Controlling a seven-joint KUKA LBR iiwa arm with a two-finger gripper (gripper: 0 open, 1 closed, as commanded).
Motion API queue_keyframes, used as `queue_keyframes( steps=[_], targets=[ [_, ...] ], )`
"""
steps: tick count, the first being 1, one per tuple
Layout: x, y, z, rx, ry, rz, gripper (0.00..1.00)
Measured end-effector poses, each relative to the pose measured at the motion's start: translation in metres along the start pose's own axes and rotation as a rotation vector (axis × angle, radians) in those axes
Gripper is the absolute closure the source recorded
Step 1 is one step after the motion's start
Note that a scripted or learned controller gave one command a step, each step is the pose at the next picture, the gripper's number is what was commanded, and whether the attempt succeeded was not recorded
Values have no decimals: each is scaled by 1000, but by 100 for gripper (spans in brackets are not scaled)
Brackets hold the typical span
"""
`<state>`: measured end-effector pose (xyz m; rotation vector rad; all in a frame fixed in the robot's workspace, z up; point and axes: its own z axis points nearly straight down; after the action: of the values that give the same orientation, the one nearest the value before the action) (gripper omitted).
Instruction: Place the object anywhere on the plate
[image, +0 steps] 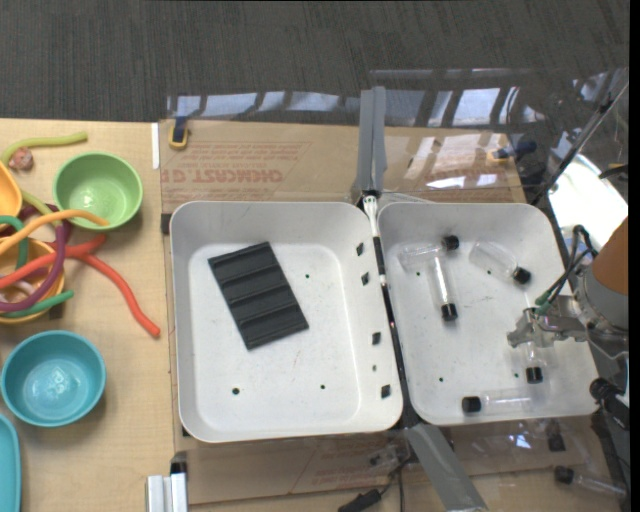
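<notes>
Two shallow white plastic bins are sitting side by side on a cardboard-covered bench (300, 165) over dark grey carpet. The left bin (190, 330) is holding a black ribbed rectangular plate (258, 294), lying tilted. The right bin (560, 395) is holding clear plastic tubes with black caps: one (441, 285) near centre, others at 12, 2 and 6 o'clock. The gripper (530, 335) is reaching in at 3 o'clock; its jaw state cannot be told. A green bowl (98, 190) and a teal bowl (52, 377) are standing at left.
</notes>
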<state>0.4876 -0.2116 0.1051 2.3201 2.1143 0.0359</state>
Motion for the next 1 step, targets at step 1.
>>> queue_keyframes(
  steps=[1],
  targets=[
    [5, -3, -4, 7, -4, 89, 100]
  ],
)
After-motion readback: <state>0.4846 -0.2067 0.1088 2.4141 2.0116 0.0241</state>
